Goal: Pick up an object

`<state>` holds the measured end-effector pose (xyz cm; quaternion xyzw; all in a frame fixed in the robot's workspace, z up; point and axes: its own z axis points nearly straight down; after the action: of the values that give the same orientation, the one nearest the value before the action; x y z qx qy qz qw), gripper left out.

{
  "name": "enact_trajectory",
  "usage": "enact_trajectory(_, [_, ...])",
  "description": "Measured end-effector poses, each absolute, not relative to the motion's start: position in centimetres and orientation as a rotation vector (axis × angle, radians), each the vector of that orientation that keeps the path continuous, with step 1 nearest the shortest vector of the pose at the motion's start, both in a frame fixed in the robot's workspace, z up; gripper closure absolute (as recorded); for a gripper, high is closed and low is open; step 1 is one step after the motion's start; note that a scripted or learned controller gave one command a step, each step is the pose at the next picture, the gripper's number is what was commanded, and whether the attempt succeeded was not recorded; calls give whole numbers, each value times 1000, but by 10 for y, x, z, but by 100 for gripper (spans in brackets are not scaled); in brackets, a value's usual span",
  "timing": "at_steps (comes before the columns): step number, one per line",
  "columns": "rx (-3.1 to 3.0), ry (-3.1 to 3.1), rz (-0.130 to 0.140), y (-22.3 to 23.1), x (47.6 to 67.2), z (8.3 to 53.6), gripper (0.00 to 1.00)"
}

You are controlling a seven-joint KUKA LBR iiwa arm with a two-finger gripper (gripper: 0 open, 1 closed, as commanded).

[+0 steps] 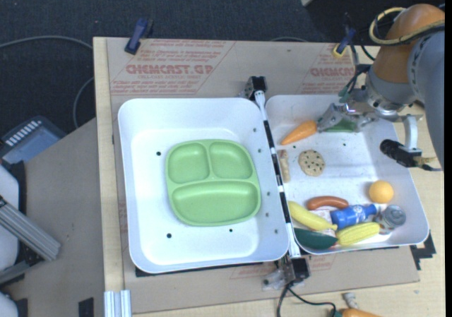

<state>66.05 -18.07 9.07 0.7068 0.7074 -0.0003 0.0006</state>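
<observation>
My gripper (339, 117) hangs low over the far part of the right bin (417, 218), just right of an orange carrot (299, 132). A bit of something green (347, 125) shows right under it; whether it is gripped is not visible. Nearer in the bin lie a round cookie (311, 162) and an orange ball (381, 191). Along the near wall sit a red sausage (327, 203), a banana (308, 216), a blue bottle (352, 214) and a corn cob (358, 234).
The left bin (138, 167) holds a green divided plate (212, 182). The arm, with its orange band (413, 20), comes in over the back right corner. A black part (397, 152) juts over the right bin's right wall. Blue clamps (136, 35) hold the cardboard base.
</observation>
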Motion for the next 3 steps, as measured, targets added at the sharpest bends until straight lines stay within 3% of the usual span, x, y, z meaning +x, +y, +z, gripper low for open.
enact_trajectory(1, [2230, 2242, 6, -217, 668, 87, 0])
enact_trajectory(2, [2228, 2243, 5, -216, 668, 97, 100])
enact_trajectory(3, [2220, 2224, -1, -177, 653, 85, 100])
